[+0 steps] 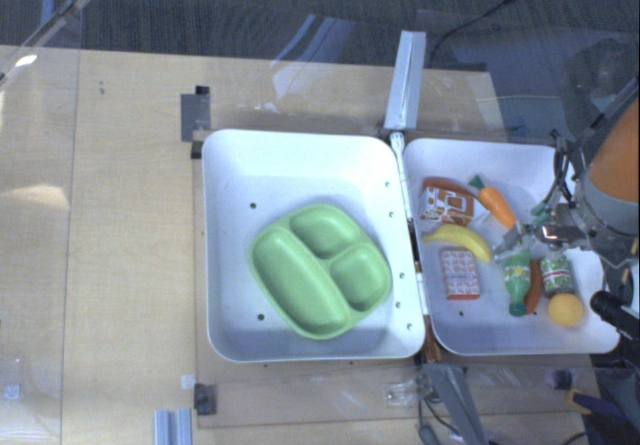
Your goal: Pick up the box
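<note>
End effector point(532, 233) above right bin point(440, 328); grip unclear, cannot tell; box point(460, 273) apart.

The arm point(608, 183) is showing a broad orange band above a grey wrist section, with dark cables running alongside and metallic fittings at its hand point(540, 228).

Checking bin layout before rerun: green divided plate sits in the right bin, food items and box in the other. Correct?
Not quite. The camera view shows the green divided plate in the left bin; the box and the food items lie in the right bin.
</note>
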`<state>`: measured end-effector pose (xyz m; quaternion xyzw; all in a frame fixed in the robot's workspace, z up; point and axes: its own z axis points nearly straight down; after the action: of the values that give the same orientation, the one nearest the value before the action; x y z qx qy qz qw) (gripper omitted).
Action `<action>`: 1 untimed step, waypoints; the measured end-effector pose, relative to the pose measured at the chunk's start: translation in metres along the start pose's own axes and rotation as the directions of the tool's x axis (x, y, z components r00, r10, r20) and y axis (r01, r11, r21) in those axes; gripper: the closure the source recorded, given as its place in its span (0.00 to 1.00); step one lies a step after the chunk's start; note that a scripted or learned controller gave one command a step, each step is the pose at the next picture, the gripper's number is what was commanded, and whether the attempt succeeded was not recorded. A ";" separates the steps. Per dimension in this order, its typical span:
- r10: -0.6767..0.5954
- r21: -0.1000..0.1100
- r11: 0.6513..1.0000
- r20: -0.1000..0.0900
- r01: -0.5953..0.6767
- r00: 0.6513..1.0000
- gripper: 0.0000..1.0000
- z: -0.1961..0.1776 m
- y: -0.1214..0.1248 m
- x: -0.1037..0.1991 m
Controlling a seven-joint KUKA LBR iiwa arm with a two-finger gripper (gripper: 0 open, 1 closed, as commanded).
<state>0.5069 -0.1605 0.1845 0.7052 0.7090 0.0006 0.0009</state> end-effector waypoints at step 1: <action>0.080 0.001 0.997 -0.002 -0.080 0.997 0.00 0.001 -0.012 0.085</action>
<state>0.4947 -0.0757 0.1834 0.7330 0.6802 0.0010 0.0001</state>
